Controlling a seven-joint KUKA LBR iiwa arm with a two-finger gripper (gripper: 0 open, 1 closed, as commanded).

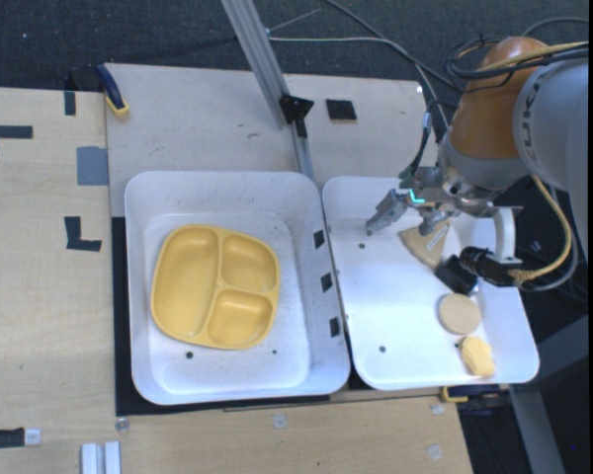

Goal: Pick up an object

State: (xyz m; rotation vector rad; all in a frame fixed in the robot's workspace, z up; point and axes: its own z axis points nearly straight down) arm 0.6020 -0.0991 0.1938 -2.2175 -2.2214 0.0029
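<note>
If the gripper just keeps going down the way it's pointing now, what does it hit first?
Most likely the bare floor of the right bin. The gripper points down over its upper part, with the tan wedge just beside one finger; depth is hard to judge.

The table [208, 117] carries the left bin [138, 225] with the right bin [356, 344] touching beside it, and black tape marks [79, 233] left of it.

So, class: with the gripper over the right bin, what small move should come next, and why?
Probably lower the open two-finger gripper toward the tan wedge-shaped piece just beside it in the right white bin; nothing sits between its fingers.
</note>
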